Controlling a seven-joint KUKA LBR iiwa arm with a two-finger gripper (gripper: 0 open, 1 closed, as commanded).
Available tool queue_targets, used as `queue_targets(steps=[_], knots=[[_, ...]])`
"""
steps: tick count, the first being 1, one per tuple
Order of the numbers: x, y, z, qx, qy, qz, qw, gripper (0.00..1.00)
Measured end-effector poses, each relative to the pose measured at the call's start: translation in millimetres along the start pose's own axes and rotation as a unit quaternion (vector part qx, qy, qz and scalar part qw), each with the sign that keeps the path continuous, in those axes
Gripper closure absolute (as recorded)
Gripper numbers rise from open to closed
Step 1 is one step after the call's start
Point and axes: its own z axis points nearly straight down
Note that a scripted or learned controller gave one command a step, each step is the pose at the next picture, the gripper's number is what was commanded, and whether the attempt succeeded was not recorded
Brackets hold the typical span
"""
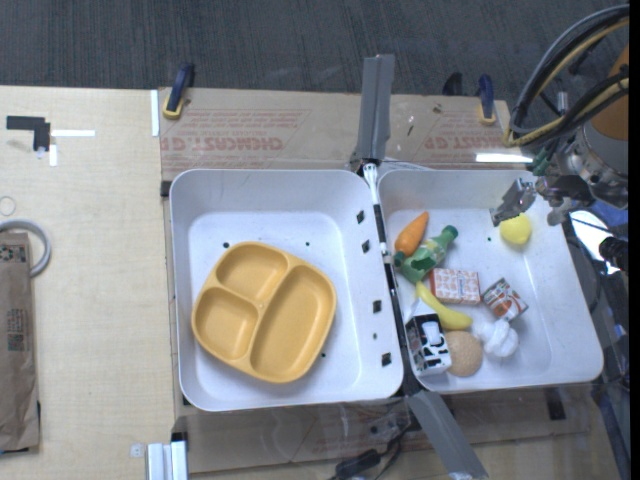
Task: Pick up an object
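Bench: wood top, two white bins [190,268] side by side.
Left bin: yellow divided plate [264,311].
Right bin: lemon [515,230], carrot [411,232], banana [443,310] partly covered by a small box [456,285].
Gripper [512,206]: just above the lemon; finger state cannot be told.
Arm [600,158]: cut off at the right edge.

Far left of the end effector [522,200], a yellow divided plate [264,311] sits in the left bin [185,268]. Farther left still, a brown paper bag [17,338] lies on the desk [90,268].
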Motion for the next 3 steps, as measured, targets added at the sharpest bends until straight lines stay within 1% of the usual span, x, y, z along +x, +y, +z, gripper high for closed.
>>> queue_targets(steps=[1, 2, 3], knots=[[5.8, -53.9, 142.4, -0.004, -0.001, -0.044, 0.999, 0.0], [-7.9, -100.1, 147.2, 0.0, 0.001, 0.064, 0.9979, 0.0], [-8.9, -100.9, 140.3, 0.002, 0.001, 0.066, 0.9978, 1.0]])
